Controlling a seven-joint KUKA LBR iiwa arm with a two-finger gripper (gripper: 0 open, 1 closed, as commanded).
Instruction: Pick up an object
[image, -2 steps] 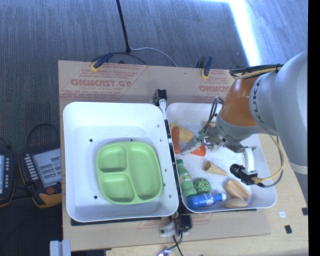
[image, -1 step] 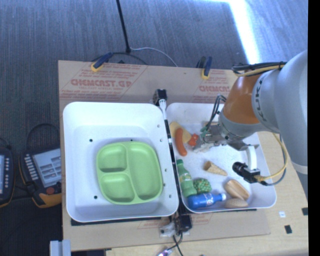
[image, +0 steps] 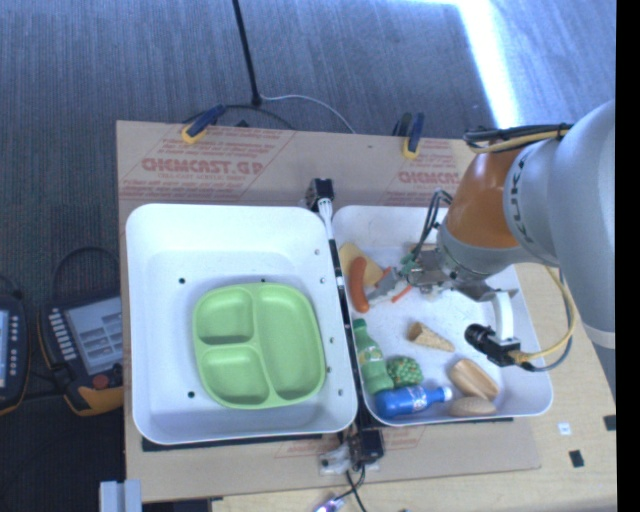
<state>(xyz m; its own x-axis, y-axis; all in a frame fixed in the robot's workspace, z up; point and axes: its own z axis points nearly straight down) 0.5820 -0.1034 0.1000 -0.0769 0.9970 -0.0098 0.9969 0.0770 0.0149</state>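
My gripper (image: 398, 282) is low in the upper left part of the right bin (image: 530, 400), under the orange-banded wrist (image: 485, 205). It sits next to a yellow and red-orange item (image: 358, 272) lying by the bin's left wall, and a thin orange piece (image: 401, 296) lies just beneath it. I cannot see anything lifted. Further toward the front lie a tan wedge (image: 430, 337), a green bottle (image: 370, 358), a dark green knobbly item (image: 405, 370), a blue bottle (image: 410, 401) and a brown bread roll (image: 473, 378).
The left bin (image: 160, 240) holds a green divided plate (image: 260, 343). A black cable-borne part (image: 492, 343) hangs over the right bin's right side. A raised divider (image: 340, 300) separates the bins. Clamps (image: 203, 123) hold the cardboard base at the back.
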